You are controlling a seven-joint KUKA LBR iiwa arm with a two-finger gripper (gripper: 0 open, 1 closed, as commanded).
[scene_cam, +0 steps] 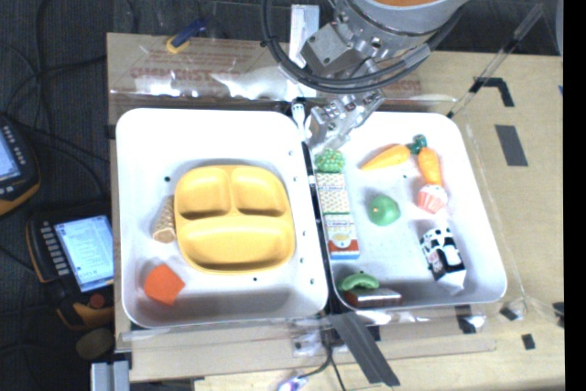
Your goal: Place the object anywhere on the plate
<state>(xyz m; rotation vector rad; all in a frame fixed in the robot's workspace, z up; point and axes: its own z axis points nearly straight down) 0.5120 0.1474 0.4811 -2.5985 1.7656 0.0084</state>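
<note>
Nothing is lying on the yellow plate (234, 217) yet. The hand (331, 125) is hovering at twelve o'clock over the juice carton (335, 208); whether it is clenched, I cannot tell.

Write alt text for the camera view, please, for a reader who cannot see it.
A yellow plate lies in the left bin; the arm's pincer hangs over the divider. The right bin holds carrots, a carton, a green ball and other toy food.
</note>
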